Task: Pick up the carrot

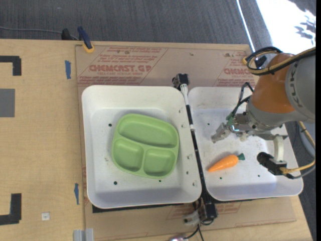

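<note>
The pincer (220, 133) hangs over the right-hand bin (251, 190), its metal fingers pointing toward the divider between the two bins; how far apart those fingers stand cannot be told from this angle, and nothing shows between them. The carrot (224, 162), orange with a small green stub at its end, lies on the bin floor just below the pincer in the view, near it but apart, not touching. Well to the left of the pincer, across the divider, a green three-compartment plate (145, 145) sits in the left bin (95, 109). Both bins rest on a cardboard sheet (150, 64) on the counter (35, 134).
</note>
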Tool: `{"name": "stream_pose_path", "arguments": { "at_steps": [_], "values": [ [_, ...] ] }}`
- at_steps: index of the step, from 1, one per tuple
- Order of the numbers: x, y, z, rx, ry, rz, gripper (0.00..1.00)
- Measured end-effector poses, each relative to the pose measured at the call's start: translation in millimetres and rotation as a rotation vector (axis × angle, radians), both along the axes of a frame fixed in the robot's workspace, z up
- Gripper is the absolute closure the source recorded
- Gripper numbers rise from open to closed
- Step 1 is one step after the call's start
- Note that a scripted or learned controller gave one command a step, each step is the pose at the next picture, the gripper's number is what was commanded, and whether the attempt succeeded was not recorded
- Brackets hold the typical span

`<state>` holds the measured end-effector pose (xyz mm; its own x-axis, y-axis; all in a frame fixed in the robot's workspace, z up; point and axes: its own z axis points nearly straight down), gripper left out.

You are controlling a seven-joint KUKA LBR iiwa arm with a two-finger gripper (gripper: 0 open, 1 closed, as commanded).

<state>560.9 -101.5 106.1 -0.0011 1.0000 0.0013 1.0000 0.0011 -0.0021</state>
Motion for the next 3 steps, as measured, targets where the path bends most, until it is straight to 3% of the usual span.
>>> {"name": "stream_pose_path", "arguments": {
  "at_steps": [1,2,3],
  "values": [
    [-81,1,-20,-0.001,-0.005,-0.002,0.00],
    [-79,1,-9,-0.005,-0.012,-0.003,1.00],
    [-81,77,79,0.000,-0.003,0.001,1.00]
  ]
}}
